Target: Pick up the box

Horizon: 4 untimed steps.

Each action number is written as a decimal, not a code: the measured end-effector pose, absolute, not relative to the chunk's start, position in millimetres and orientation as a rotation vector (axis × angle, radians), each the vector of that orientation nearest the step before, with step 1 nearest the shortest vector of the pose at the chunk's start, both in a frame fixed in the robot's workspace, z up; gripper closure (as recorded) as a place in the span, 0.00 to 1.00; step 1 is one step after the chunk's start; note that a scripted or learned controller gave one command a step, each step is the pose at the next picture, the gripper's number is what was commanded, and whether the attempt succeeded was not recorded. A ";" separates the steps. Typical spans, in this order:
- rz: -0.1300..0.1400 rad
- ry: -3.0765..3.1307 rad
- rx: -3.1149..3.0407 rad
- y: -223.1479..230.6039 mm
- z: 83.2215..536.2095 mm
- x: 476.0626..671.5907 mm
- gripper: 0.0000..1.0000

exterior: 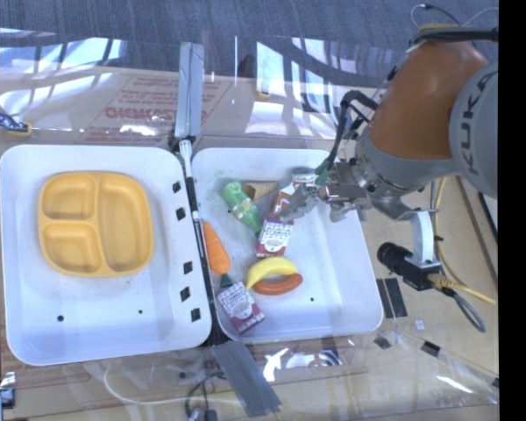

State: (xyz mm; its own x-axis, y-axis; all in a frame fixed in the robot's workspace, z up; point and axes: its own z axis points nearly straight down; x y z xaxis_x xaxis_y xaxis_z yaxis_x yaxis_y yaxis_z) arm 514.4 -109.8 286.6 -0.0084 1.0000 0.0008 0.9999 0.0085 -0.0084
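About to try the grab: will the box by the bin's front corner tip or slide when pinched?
The box lies flat and tilted against the bin wall, so it probably won't tip. Its printed faces look glossy, so it may slide. It looks like thin, light carton that could crush.

Materials and surface finishes on the bench.
Both white bins (351, 279) look like smooth, faintly glossy plastic; the yellow divided plate (95, 222) is matt plastic. The box (275, 234) and carton (239, 306) show printed cardboard. The carrot (216, 247) and banana (270, 271) appear as smooth moulded plastic. The arm's orange band (421, 95) is glossy.
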 end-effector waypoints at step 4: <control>0.013 -1.850 -2.536 186.1 119.2 630.5 0.00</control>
